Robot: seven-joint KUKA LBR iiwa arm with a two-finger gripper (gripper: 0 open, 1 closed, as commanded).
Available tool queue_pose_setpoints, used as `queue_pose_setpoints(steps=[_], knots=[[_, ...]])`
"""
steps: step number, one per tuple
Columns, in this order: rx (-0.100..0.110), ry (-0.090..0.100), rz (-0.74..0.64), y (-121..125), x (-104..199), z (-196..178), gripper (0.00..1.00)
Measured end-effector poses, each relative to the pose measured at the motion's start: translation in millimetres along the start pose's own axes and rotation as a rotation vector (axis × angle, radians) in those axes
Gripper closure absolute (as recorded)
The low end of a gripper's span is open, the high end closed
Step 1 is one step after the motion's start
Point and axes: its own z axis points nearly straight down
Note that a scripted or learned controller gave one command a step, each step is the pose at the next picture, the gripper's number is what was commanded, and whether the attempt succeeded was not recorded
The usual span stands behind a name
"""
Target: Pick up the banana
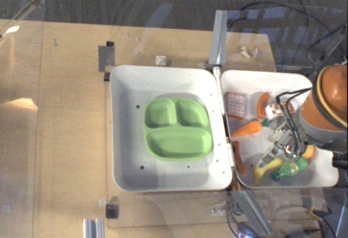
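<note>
The banana [267, 168] is seen in the right bin [321, 181], near its front wall, lying low on the floor. Its long axis runs at a slant, from the lower left up toward the right, and its right end is partly covered by a green bottle [290, 169] that lies against it. The gripper [281, 144] is lowered into the same bin and hangs just above and slightly to the right of the banana, so the fruit lies toward the front-left of it. Whether the gripper is released or clenched cannot be told, because cables and metal parts are tangled there; nothing is seen held.

A carrot [247, 129] lies to the left of the gripper, and a thin red piece [238, 156] rests close to the wall between the bins. A small printed packet [235, 105] and an orange-red piece [262, 103] are farther back. The left bin [125, 123] holds a green divided plate [177, 128], well apart from the work.

The bottle is judged to be the main obstacle, since it touches the banana on the near side of the gripper.
</note>
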Motion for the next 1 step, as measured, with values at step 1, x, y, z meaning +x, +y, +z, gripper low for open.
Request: queue_pose_setpoints(steps=[1], knots=[[-0.005,-0.009,0.136,8.2,2.4,34.2,0.0]])
